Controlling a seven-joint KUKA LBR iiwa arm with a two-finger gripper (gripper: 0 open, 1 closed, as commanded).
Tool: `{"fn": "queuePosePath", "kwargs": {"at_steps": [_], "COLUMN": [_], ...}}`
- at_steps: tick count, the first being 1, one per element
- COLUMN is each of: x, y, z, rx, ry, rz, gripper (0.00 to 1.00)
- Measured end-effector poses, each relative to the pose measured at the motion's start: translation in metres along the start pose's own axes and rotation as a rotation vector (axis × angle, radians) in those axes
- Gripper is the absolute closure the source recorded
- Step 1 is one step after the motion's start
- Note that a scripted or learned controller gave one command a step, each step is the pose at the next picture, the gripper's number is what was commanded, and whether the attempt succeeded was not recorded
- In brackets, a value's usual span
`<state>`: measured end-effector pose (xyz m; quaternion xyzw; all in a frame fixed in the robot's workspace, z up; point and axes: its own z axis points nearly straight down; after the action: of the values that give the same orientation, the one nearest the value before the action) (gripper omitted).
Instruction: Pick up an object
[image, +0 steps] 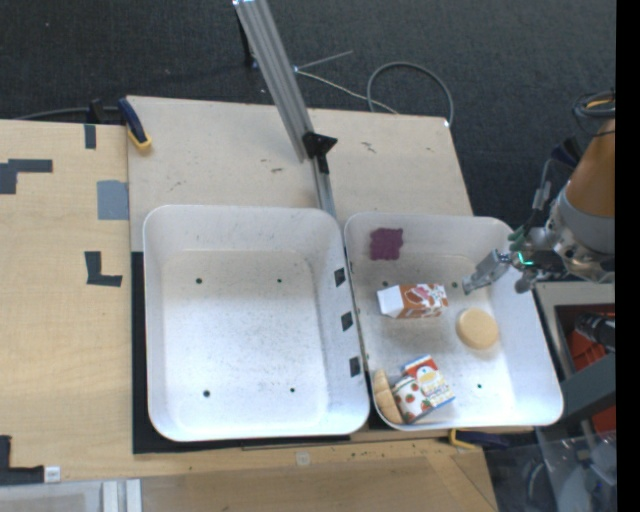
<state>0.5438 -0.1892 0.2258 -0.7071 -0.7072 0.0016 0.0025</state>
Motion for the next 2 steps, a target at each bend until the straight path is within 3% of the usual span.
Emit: {"fn": "queuePosePath", "kwargs": {"at_steps": [1,2], "x": [0.000,-0.008], "y": [0.001,0.005], "z": [-0.002,0.054], "rx": [-0.005,0.001], "ry": [-0.001,-0.001], "rz": [-0.001,0.000], "gripper": [0.00,0.00]}}
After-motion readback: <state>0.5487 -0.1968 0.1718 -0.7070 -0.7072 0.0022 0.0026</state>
